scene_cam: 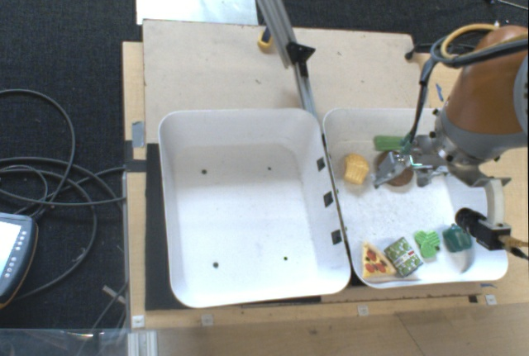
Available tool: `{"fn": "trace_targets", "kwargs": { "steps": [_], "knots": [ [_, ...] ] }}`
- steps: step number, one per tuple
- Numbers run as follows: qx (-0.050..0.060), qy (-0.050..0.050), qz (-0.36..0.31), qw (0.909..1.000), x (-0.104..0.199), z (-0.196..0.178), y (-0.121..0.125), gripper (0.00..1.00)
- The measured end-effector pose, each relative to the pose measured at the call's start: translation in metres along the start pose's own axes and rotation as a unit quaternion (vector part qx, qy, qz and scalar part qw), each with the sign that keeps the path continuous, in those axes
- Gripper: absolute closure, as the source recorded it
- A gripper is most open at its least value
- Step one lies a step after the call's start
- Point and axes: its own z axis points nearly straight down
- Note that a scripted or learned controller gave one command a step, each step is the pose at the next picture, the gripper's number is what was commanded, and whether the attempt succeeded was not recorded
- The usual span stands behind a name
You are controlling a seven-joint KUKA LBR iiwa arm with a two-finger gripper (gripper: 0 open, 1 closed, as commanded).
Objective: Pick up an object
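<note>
My gripper (402,170) hangs low over the upper middle of the right bin (496,268), open. A small brown round object (401,178) lies right under it, showing between the two metal fingers (385,173); I cannot tell whether they touch it. A yellow corn-like piece (356,168) lies to its left near the bin's divider. Just behind the gripper lies a flat green piece (386,143).
Along the right bin's front edge lie a pizza slice (377,262), a green box (403,255), a bright green toy (427,243) and a dark teal piece (456,239). The left bin (173,181) stands beside it. A slanted metal pole (277,7) crosses the back.
</note>
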Motion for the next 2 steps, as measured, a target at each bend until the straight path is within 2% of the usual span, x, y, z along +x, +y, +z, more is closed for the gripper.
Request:
{"fn": "trace_targets", "kwargs": {
  "steps": [1,2],
  "knots": [
    [-0.003,0.000,0.001,1.0000,0.000,-0.002,0.001,0.00],
    [0.000,0.000,0.002,1.0000,0.001,0.045,0.010,0.00]
  ]
}}
